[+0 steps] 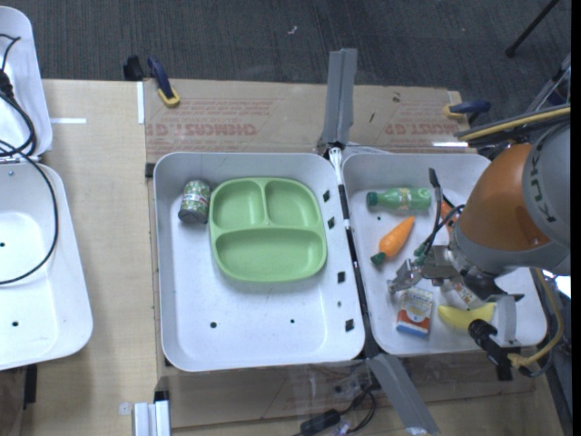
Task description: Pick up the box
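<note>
Box [414, 317] is seen lying flat in right bin [381, 330], beside banana [465, 314] | pincer [408, 280] is poised just above it, opening cannot be told | box judged not yet lifted.

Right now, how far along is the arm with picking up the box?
Done: the arm has reached into the right bin, and its claw sits just above the box, next to the carrot. In hand: nothing that I can see; the box lies flat on the bin floor beside the banana. Left: closing on the box and lifting it clear.
</note>
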Controlling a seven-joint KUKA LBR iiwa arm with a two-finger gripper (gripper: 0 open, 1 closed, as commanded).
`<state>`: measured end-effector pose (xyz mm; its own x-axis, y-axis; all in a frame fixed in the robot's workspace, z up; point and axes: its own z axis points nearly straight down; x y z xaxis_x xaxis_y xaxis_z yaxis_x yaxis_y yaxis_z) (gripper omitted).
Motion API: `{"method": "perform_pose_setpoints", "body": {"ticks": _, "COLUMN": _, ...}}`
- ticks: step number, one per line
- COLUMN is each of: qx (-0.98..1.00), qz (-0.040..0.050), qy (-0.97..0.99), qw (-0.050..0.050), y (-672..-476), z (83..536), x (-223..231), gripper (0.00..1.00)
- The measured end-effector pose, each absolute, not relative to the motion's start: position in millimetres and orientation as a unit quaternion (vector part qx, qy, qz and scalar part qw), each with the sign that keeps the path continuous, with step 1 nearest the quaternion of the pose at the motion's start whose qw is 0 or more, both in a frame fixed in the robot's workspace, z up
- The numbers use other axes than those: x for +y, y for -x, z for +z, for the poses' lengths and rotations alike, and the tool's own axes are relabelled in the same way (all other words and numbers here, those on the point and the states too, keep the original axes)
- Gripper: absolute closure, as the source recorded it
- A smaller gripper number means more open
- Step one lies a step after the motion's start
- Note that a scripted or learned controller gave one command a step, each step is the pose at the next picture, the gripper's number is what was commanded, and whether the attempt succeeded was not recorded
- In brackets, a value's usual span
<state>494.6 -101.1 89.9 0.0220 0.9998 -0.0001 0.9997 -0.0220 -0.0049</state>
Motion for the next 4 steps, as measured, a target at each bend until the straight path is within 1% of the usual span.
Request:
{"method": "perform_pose_setpoints", "body": {"ticks": 1, "qx": -0.698, "qz": 0.0020, "qy": 0.716, "qw": 0.002, "y": -494.7, "z": 98.8, "x": -102.0, "gripper": 1.00}}
{"method": "perform_pose_setpoints", "body": {"ticks": 2, "qx": -0.698, "qz": 0.0021, "qy": 0.716, "qw": 0.002, "y": -494.7, "z": 98.8, "x": -102.0, "gripper": 0.00}}
{"method": "perform_pose_setpoints", "body": {"ticks": 3, "qx": -0.673, "qz": 0.0013, "qy": 0.740, "qw": 0.001, "y": -519.7, "z": 90.5, "x": -118.8, "gripper": 0.00}}
{"method": "perform_pose_setpoints", "body": {"ticks": 4, "qx": -0.666, "qz": 0.0014, "qy": 0.746, "qw": 0.002, "y": -478.8, "z": 90.5, "x": -92.9, "gripper": 0.00}}
